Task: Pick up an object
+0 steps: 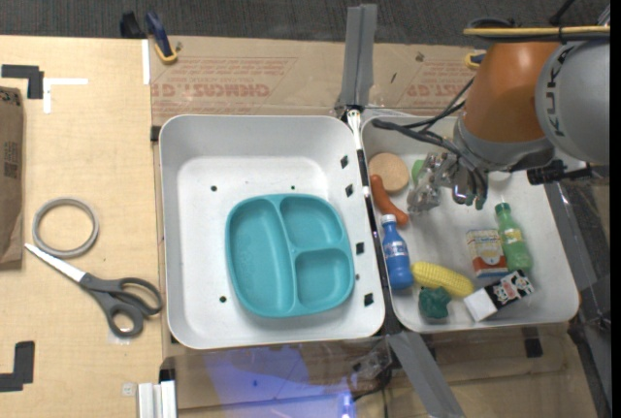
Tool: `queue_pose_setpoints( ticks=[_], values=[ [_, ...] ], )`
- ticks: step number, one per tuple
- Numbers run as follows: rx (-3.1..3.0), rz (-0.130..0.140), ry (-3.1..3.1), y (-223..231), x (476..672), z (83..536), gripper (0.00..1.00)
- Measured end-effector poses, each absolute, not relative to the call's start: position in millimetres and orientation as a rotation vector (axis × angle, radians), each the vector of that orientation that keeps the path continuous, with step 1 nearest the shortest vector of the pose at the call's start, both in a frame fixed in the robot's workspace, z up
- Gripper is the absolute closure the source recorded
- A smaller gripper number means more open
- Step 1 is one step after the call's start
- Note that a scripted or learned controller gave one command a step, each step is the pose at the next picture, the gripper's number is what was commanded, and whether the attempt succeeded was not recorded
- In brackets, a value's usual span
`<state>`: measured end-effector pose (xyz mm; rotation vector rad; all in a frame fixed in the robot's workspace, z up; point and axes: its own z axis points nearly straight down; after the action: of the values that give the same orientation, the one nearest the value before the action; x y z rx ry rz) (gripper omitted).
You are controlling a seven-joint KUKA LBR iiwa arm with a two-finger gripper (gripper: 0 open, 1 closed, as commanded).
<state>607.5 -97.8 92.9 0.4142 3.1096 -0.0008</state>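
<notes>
Green block (435, 305) and corn (442, 277) are packed at the right bin's (558, 241) near edge, gripper (448, 185) hangs above the carrot (388, 204) (finger state cannot be told), so a glancing miss is risked.

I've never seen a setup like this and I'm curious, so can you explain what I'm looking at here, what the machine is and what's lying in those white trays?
This is one camera looking down at a slant on a bench. The grey arm with an orange band reaching in from the right is a robot; its metal two-finger gripper hangs over the right white bin. That bin holds toy items: a blue bottle, a yellow corn cob, a green bottle, an orange carrot and a tan round piece. The left white bin holds a teal divided plate. Grey scissors and a tape ring lie on the bench. Nothing shows between the gripper's fingers.
</notes>
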Motion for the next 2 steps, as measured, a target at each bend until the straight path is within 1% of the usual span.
queue_pose_setpoints(
  ticks=[1, 2],
  values=[
    [0.505, 0.000, 3.098, -99, 571.6, 93, 0.00],
    [0.899, -0.001, 3.005, -101, 633.7, 93, 0.00]
  ],
)
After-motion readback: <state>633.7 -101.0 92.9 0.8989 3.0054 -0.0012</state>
